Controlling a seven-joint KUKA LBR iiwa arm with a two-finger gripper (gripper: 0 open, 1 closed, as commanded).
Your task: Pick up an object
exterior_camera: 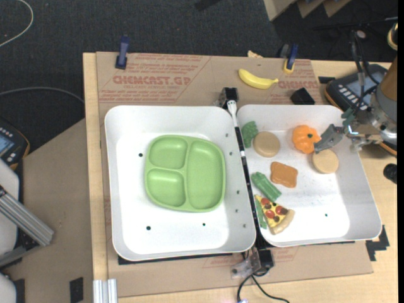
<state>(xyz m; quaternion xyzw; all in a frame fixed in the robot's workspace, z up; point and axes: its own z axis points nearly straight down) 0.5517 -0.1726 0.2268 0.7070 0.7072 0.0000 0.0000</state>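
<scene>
Tan disc [326, 162] in the right bin [353, 226], just right of the orange pumpkin [305, 137], is the closest target, so centre the gripper [329, 137] on it before dropping; can't tell jaw opening or any hold, and the arm is cut off at the right edge.
</scene>
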